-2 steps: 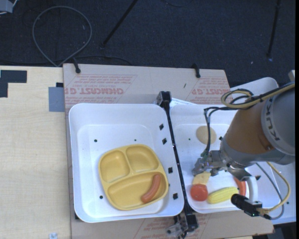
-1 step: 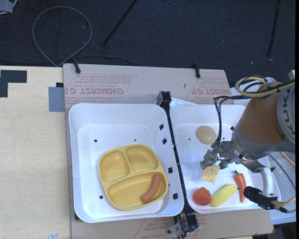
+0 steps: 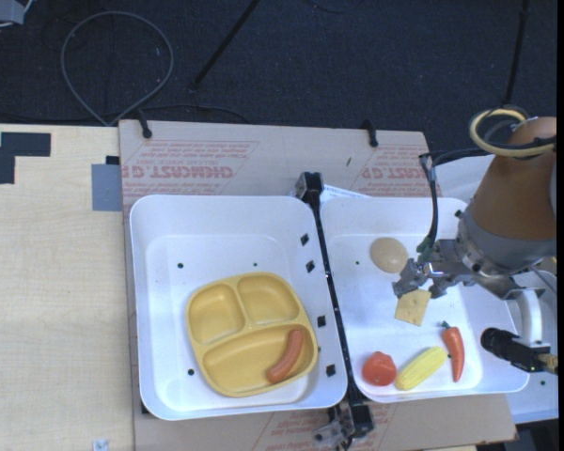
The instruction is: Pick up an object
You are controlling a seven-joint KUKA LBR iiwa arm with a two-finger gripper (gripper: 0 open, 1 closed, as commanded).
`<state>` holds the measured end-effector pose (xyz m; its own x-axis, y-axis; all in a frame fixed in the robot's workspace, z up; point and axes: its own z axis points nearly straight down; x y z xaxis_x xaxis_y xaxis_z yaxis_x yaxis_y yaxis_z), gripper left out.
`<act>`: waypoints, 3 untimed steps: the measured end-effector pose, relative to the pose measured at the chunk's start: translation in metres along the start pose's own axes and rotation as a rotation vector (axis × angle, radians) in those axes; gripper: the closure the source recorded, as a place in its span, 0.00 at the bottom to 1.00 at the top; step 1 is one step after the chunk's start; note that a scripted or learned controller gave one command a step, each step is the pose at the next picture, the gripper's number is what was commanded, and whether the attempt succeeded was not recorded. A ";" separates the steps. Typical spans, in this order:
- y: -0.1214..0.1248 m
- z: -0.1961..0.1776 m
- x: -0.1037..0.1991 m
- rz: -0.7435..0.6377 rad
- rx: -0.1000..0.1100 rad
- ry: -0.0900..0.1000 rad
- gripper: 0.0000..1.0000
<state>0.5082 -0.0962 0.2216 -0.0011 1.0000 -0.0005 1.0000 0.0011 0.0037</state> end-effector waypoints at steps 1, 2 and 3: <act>0.001 -0.049 -0.001 0.000 0.002 0.000 1.00; 0.015 -0.047 0.054 -0.004 0.006 0.002 1.00; 0.032 -0.043 0.107 -0.004 0.007 0.002 1.00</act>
